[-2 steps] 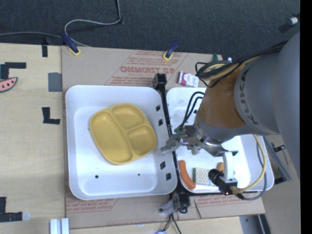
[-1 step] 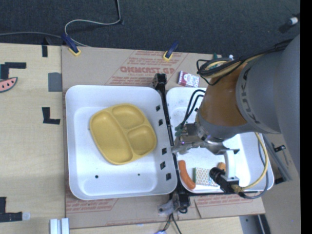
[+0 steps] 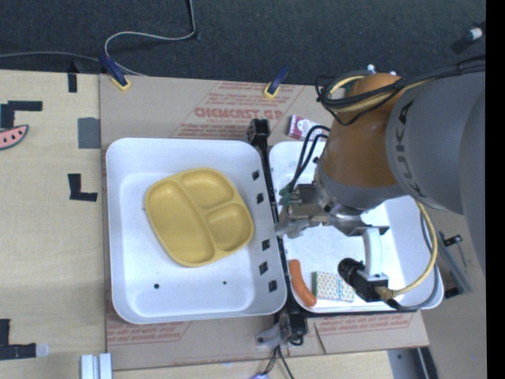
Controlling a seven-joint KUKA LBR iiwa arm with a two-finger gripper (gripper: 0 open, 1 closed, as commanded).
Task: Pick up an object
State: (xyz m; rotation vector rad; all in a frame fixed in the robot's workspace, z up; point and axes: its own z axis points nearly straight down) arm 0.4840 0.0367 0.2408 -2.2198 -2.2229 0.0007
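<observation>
Over right bin [image 3: 410, 212], near its left wall: gripper [image 3: 296, 212] hangs below the orange band of the arm [image 3: 371, 148]. Wrist hardware blocks the tips, so can't tell whether it's released or clenched; nothing seen in its grasp.

Candidate objs, right bin:
- Sausage [image 3: 301, 283], orange-red, lies along the left wall at the near corner, just nearer than the gripper. Judged light, soft-ish, rounded, prob. a bit slippery; would roll under a skewed pinch. Best hold: across its short width at mid-length. Wall just beside it leaves little room for the wall-side tip.
- Packet [image 3: 333, 287], small, flat, greenish/white print, just right of sausage, may be touching. Judged light, thin, lies flat so hard to get tips under; edge pinch only, w/ risk of sliding.
- Black cylindrical part [image 3: 359, 279] w/ yellow cable just right of packet: looks like arm fittings, not an obj.

Left bin [image 3: 126, 235]: one plate [image 3: 201, 215], yellow, three compartments, tilted askew, central-far area. Judged stiff plastic, light, smooth; too wide for a span grasp, rim pinch only. Compartments hold nothing that I can see. Two small dark specks on bin floor near side, unident.

Outside bins: small red/white packet [image 3: 298, 126] on cardboard, far side of the right bin.

Est.: sausage is closest to tool, likeliest target.
</observation>
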